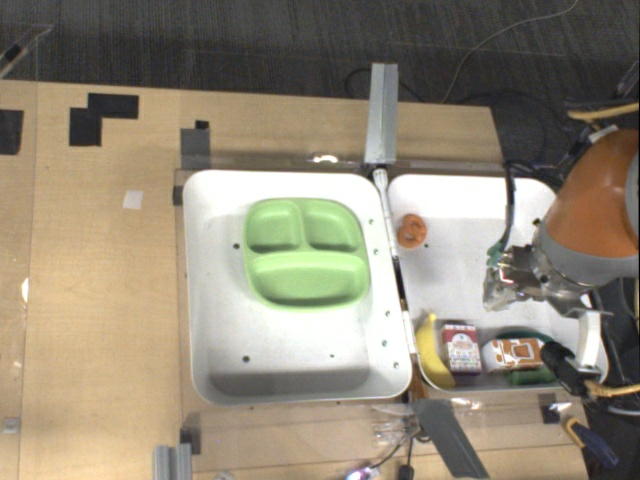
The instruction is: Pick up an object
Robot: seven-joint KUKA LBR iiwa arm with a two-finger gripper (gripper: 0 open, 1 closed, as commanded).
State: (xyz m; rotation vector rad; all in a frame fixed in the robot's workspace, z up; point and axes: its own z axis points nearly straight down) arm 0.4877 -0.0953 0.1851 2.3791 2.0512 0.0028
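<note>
The right bin [455, 203] holds a small orange round object [411, 230] near its left wall. Along its front edge lie a yellow banana [430, 351], a small red and white carton [460, 349], an orange and white box [514, 352] and a dark green item [528, 374]. My gripper [503, 281] hangs over the right part of this bin, above the bare floor and behind the boxes. I see nothing between its fingers [495, 290].
The left bin [215, 268] holds a green divided plate [304, 251]. A metal bar [382, 113] stands behind the divider between the bins. The orange and grey arm [598, 218] fills the right side. Cables lie at the right edge.
</note>
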